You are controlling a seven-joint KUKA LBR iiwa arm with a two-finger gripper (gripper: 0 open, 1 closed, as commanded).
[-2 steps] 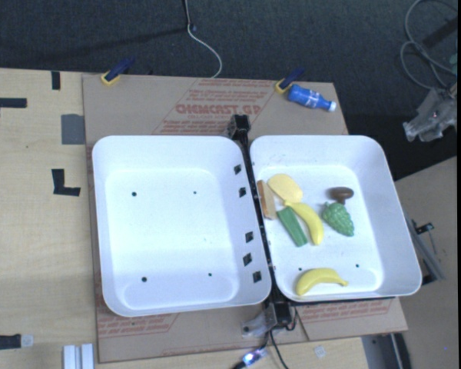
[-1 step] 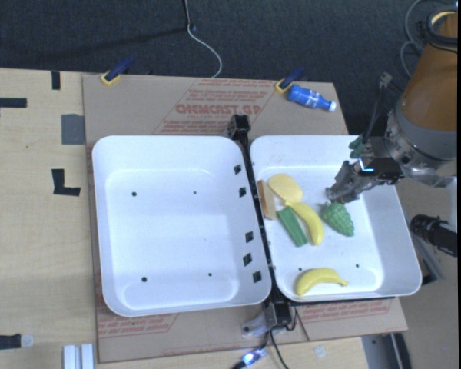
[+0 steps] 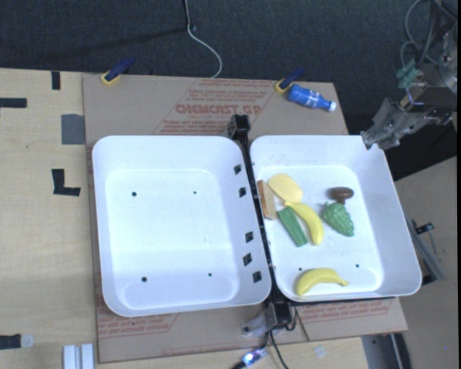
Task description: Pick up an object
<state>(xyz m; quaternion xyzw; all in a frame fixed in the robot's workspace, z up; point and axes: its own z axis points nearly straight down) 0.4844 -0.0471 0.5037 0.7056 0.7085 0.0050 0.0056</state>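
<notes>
The right bin (image 3: 384,206) holds several toy foods. A pale yellow piece (image 3: 284,188) lies beside a tan stick (image 3: 266,199). A green cucumber (image 3: 292,226) and a yellow banana (image 3: 310,223) lie side by side in the middle. To their right are a green bumpy piece (image 3: 339,219) and a small brown piece (image 3: 339,194). A second banana (image 3: 320,280) rests near the front wall. My gripper (image 3: 376,134) hangs above the bin's far right corner, outside the rim, apart from all the objects and holding nothing that I can see.
The left bin (image 3: 107,206) stands beside the right one, with black clips along their shared edge. A blue bottle (image 3: 311,98) lies on the cardboard behind the right bin. A white cable (image 3: 203,44) runs down from the back.
</notes>
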